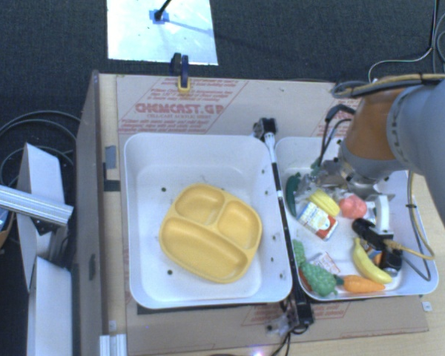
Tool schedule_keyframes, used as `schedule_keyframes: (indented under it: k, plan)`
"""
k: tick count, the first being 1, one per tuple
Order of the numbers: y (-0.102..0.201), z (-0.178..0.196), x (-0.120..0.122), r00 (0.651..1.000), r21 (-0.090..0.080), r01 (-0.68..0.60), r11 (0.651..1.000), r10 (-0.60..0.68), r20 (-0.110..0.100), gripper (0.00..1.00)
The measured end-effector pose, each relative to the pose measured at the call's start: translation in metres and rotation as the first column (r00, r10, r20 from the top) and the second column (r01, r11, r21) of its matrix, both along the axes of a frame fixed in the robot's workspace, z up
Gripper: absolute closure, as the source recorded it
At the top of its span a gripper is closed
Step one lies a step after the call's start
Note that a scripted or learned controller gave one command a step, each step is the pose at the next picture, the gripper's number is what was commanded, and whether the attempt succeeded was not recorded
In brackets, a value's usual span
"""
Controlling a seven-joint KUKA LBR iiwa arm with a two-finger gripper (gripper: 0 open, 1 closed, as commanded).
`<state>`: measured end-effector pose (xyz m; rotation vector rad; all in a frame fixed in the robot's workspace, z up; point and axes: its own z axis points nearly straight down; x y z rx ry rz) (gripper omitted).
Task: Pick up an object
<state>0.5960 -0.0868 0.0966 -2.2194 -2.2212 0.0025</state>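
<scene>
Yellow plastic, a small corn-like piece lies in the right bin, just beside a pink ball and a small carton. The gripper hangs above that cluster; finger state cannot be told. A banana, carrot and green grapes crowd the near edge. The left bin holds a yellow divided tray, with bare floor around it.

bright even light, soft shadows, slightly grainy
</scene>
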Motion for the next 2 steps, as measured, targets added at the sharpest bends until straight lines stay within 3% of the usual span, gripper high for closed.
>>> schedule_keyframes:
  k: [1,2]
  plan:
    - [0.000,0.012,0.002,1.000,0.000,-0.001,1.000,0.001,0.006,1.00]
    - [0.043,0.123,-0.018,1.000,0.001,-0.008,1.000,0.008,0.014,1.00]
